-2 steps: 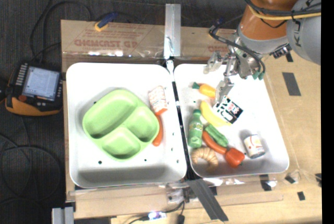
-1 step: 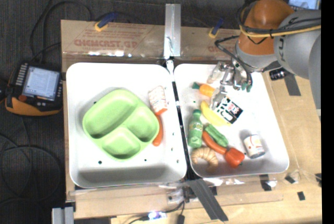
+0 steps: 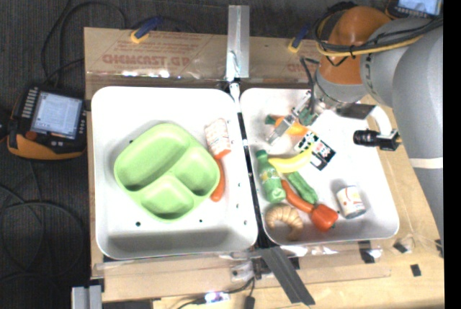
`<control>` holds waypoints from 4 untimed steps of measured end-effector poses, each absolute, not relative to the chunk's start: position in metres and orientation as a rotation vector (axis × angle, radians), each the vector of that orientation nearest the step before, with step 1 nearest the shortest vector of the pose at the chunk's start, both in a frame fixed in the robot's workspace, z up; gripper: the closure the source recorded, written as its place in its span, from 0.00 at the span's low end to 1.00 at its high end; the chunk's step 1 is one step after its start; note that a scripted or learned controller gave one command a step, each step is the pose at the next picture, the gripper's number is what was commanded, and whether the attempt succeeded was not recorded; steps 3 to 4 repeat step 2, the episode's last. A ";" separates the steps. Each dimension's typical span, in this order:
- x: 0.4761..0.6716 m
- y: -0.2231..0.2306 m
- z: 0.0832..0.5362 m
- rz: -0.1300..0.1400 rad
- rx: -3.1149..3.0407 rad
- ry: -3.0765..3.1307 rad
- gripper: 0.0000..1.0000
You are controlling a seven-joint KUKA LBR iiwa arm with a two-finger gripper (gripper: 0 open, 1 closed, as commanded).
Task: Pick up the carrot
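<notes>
A small orange carrot (image 3: 296,131) with a green end (image 3: 273,119) lies at the back of the right bin (image 3: 374,178). My gripper (image 3: 283,128) reaches in from the right and hangs directly over it, touching or nearly touching it. The gripper body hides part of the carrot, so I cannot tell if it is gripped. A second long orange piece (image 3: 218,181) lies in the left bin (image 3: 108,228), between the green plate and the dividing wall.
The left bin holds a green divided plate (image 3: 166,169) and a white packet (image 3: 216,133). In front of the gripper lie a banana (image 3: 294,161), a black-and-white card (image 3: 321,150), a green bottle (image 3: 271,181), a green pepper (image 3: 305,187), a red vegetable (image 3: 323,216), a croissant (image 3: 284,218) and a white can (image 3: 351,202).
</notes>
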State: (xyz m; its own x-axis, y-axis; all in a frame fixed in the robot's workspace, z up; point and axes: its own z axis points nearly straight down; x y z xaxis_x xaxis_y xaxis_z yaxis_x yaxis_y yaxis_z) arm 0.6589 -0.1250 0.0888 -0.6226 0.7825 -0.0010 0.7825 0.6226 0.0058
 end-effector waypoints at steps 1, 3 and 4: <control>0.660 -0.126 0.097 0.004 1.360 2.822 1.00; 0.616 -0.111 0.154 -0.002 1.555 2.735 1.00; 0.616 -0.111 0.154 -0.002 1.555 2.735 1.00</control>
